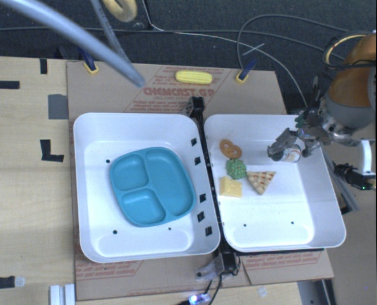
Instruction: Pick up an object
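Observation:
In the right bin [315, 227] lie a brown pretzel [230, 149], a green broccoli piece [236, 168], a yellow cheese block [231, 187] and a tan pizza-like wedge [260, 181], clustered at the bin's left side. My gripper [285, 150] hangs over the right bin's upper right part, to the right of the pretzel and above the wedge. A small pale thing [294, 155] shows at its tip; whether it is held I cannot tell.
The left bin [89, 170] holds a blue divided plate [151, 185]. A yellow banana-like toy [193, 77] lies on the cardboard behind the bins. Cables run across the dark back. The arm's grey body [350, 103] stands at the right bin's right edge.

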Available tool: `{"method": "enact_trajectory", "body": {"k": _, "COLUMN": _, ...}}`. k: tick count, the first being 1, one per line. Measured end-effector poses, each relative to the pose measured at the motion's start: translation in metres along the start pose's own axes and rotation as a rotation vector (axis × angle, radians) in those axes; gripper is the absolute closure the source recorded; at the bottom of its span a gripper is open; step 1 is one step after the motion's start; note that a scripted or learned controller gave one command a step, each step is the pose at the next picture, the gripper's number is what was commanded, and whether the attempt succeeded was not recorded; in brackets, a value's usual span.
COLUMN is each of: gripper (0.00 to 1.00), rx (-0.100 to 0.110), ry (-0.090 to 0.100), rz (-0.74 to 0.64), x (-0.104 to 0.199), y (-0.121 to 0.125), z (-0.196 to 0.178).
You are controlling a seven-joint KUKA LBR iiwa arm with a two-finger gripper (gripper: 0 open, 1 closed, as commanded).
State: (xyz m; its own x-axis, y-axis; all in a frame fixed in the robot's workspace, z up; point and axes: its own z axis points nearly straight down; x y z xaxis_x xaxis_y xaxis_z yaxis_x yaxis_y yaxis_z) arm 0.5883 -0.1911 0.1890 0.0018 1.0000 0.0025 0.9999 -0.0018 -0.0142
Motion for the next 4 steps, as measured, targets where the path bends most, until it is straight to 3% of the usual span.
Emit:
{"method": "enact_trajectory", "body": {"k": 1, "gripper": 0.00, "rx": -0.013, "ry": -0.003, "rz": -0.003, "x": 0.000, "y": 0.003, "z": -0.007}}
{"method": "enact_trajectory", "body": {"k": 2, "gripper": 0.00, "rx": -0.009, "ry": -0.003, "rz": -0.003, "x": 0.001, "y": 0.002, "z": 0.036}}
{"method": "enact_trajectory", "body": {"k": 3, "gripper": 0.00, "rx": -0.026, "ry": -0.001, "rz": -0.002, "x": 0.011, "y": 0.002, "z": 0.089}}
{"method": "enact_trajectory", "body": {"k": 4, "gripper": 0.00, "rx": -0.016, "ry": -0.004, "rz": -0.003, "x": 0.011, "y": 0.003, "z": 0.103}}
